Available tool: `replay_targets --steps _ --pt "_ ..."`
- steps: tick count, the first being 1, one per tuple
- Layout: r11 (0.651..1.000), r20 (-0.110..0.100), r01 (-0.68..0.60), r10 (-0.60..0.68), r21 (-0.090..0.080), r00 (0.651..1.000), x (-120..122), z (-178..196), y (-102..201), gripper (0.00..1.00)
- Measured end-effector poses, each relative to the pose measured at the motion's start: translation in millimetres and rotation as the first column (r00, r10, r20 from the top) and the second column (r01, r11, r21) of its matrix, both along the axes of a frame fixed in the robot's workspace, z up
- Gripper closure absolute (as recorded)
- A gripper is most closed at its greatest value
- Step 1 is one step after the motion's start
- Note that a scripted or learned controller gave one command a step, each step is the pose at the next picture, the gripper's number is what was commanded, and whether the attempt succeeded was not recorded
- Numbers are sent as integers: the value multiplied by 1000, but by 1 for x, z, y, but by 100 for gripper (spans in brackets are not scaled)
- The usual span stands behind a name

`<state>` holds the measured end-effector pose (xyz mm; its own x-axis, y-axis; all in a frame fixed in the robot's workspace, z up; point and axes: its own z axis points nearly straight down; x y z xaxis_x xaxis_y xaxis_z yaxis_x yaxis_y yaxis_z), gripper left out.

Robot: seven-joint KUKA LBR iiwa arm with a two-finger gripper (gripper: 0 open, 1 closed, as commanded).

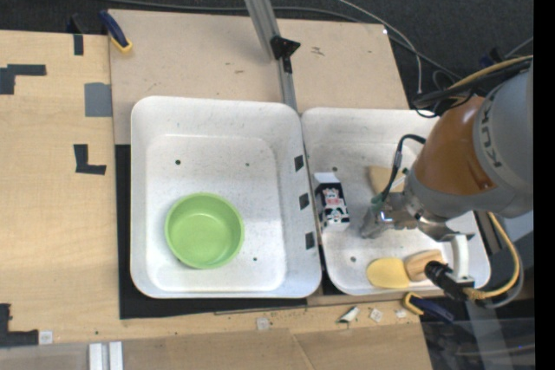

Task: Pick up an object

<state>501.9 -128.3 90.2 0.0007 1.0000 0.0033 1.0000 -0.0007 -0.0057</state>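
Note:
In the right bin (364, 130) a small black and white box (330, 202) lies near the left wall. A yellow rounded object (388, 273) rests at the bin's front edge, with a tan piece (423, 260) beside it on the right. Another tan object (379, 178) lies partly under the arm. My gripper (376, 221) hangs low over the bin floor, right of the box and above the yellow object. Nothing shows between its fingers.
The left bin (217, 121) holds a green bowl (204, 230) at its front left. A metal pole (260, 9) slants down to the divider between the bins. Cables (494, 269) loop at the right bin's front right corner.

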Motion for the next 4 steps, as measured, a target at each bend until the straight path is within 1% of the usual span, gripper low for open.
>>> replay_targets --steps 1,2,4 --pt "1000 -6 0 0 4 1000 -1 10 1 100" --pt "1000 7 0 0 -2 1000 -1 69 -8 100" --pt "1000 9 -2 2 -3 1000 2 160 -5 100"
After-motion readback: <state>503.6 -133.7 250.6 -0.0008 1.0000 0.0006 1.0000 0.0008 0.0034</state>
